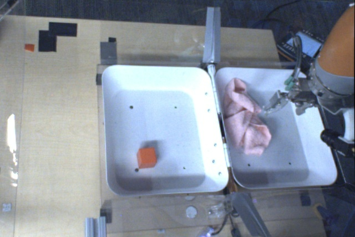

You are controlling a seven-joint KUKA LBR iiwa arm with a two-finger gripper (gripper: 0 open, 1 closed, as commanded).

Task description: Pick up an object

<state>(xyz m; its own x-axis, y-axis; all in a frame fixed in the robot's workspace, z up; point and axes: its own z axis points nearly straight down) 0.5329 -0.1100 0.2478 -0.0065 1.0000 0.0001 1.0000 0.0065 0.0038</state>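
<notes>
- Bench point(55, 136), far left: pale wood surface, a small orange marker point(29, 48) near the top-left corner, and beside it a black stepped shape point(54, 35) lying flat.
- Left bin point(161, 86): shallow, white, rounded corners. One orange block point(147, 157) sits on the floor toward the near-left corner, apart from the walls — nothing touching it.
- Divider: a grey metal bar point(211, 36) runs from the far edge down to the seam where the two bins meet.
- Right bin point(288, 175): white, same form, butted against the left bin.
- Pink cloth point(246, 124): crumpled, lying in the left half of the right bin, its far end close to the shared wall, its near end bunched toward the bin's middle.
- Gripper point(266, 109): reaches in from the right, tilted down toward the left; the tips meet the cloth's right edge around mid-length — a fold of pink fabric appears pinched between the fingers, which look pressed together on it.
- Arm point(338, 58): grey body with the orange band at the frame's right edge, over the right bin's far-right corner.
</notes>
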